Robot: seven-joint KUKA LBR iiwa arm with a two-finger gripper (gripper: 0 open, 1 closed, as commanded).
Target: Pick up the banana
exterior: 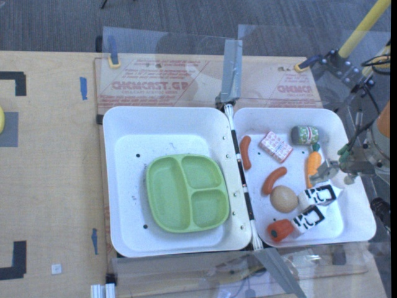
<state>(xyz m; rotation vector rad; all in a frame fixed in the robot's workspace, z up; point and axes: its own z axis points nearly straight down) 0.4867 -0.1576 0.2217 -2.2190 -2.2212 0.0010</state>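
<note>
The claw (314, 206) is hanging low inside the right bin (356, 223), just right of the beige egg (284, 198), and I cannot tell if it is open or closed. The banana is the task's thing, but I cannot tell where it is lying. 2 red sausages (273, 180) are lying above and left of the egg, a carrot (314, 162) above and right of it. The green plate (187, 192) is sitting in the left bin (124, 129), far left of the egg

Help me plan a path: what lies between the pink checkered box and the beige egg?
A red sausage lies slanted between the box and the egg, in the camera view.
</note>
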